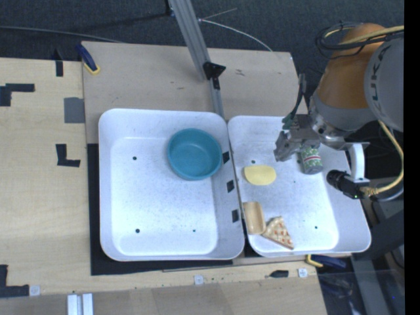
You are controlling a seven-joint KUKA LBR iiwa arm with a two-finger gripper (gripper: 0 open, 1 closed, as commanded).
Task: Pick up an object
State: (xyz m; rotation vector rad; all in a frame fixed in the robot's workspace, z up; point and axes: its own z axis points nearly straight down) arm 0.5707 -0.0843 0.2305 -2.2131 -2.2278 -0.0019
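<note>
Two shallow white bins are carried side by side on the tabletop [39, 176]. The left bin [125, 241] holds a blue bowl [194, 153], set upright near that bin's far right corner. In the right bin [341, 238] several candidates for the pick are laid out: a yellow rounded item [260, 174] near the bin's middle, a tan block [253, 216] against its left wall, a wedge that looks like a pizza slice [279, 232] toward the near edge, and a small can with a green label [311, 159] by the far right side.

The hand [290, 143] is positioned low over the far part of the right bin, just beside the can and a little beyond the yellow item. Its placement suggests that one of these two is being approached, most probably the can; which one cannot be settled. Nothing is seen between its fingers, and whether they are spread or closed cannot be told, since the dark hand is viewed from above and blurs into its own shadow.

The can's top is partly covered by the wrist. The arm's upper links are cut off at the right.
</note>
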